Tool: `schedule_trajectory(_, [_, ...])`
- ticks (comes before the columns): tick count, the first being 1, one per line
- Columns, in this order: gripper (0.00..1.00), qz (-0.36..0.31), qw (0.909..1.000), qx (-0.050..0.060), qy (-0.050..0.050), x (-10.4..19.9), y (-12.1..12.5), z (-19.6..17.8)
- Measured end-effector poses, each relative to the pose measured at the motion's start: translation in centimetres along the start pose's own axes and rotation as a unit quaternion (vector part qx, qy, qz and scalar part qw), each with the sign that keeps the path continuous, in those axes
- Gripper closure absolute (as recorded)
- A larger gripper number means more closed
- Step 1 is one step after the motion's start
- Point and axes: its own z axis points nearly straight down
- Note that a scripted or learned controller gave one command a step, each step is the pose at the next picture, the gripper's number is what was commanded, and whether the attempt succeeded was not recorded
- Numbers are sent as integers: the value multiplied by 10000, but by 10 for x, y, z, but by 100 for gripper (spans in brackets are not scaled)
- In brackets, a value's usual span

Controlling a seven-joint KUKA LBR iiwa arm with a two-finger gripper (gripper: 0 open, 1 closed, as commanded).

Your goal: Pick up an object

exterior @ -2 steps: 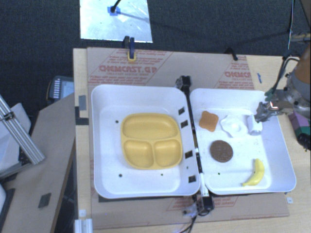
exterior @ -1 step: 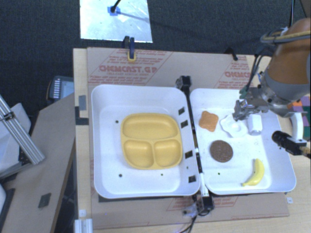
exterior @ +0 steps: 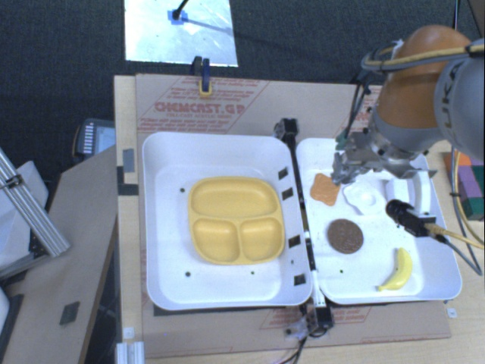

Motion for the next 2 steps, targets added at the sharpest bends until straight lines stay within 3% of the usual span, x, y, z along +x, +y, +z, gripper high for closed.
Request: schedule_trajectory(2, [100,-1,10000,-11,6,102,33,-8])
